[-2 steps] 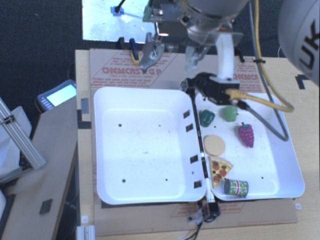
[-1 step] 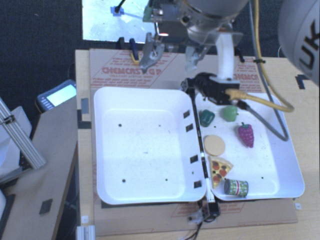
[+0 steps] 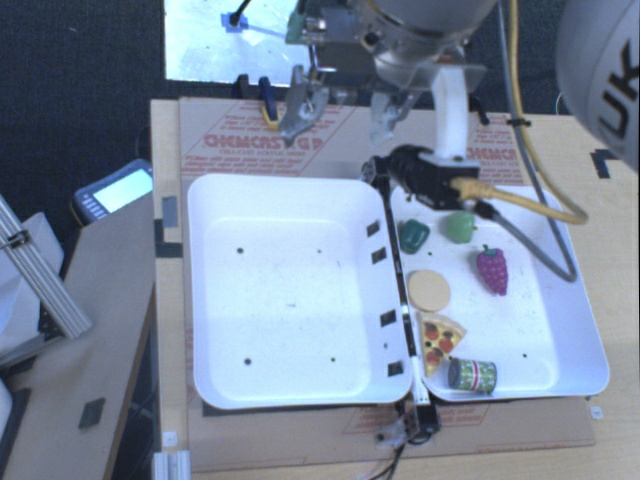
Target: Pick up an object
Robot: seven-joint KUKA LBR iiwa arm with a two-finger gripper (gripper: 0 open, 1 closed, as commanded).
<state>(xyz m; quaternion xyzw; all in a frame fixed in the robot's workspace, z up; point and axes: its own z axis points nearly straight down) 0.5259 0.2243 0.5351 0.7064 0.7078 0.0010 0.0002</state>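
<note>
Green-labelled can lies on its side at the near edge of the bin on the view's right, just beside a pizza slice that rests against the wall shared by the two bins. Beyond them sits a round tan disc, with a bunch of purple grapes near it on the side away from the shared wall. Farther back, a dark green pepper and a paler green fruit lie close to one another.

All six things rest on the bin floor, and any of them could be the object to pick up. None is lifted, so I judge the task to be at its start: the approach, the grasp and the lift are all left to do.

Farthest back, the gripper hangs above the printed cardboard sheet on the bench, behind the bins' far rim and over none of the things. Its fingers are spread wide apart. Nothing lies between them, and they touch nothing. The pepper and the pale fruit are the things nearest to it.
</note>
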